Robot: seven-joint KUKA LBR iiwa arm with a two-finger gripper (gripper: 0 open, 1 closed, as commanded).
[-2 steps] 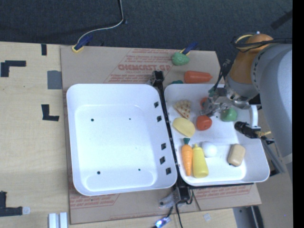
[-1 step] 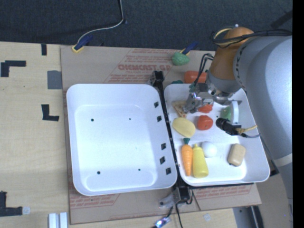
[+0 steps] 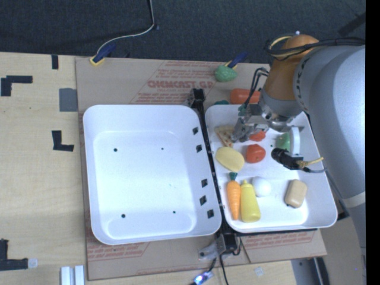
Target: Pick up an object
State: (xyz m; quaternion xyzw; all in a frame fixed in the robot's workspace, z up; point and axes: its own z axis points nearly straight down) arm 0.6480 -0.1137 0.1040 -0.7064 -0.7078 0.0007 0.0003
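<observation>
Two white bins (image 3: 95, 123) are sitting on the desk (image 3: 35, 159). One carrot (image 3: 234, 198), one yellow bottle (image 3: 249, 203) and one egg (image 3: 262, 187) are lying around six o'clock in the right bin. Whether the jaws of the gripper (image 3: 242, 129) are wide or narrow, I cannot tell.

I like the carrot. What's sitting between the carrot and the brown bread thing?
In the camera view, the yellow bottle and a white egg sit between the carrot and the bread.

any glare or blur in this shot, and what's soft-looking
Camera view: the left bin floor shows a bright washed-out patch and a soft shadow along its lower rim; the arm's grey body looms large and blurry at right; the carrot stays reasonably sharp.
</observation>
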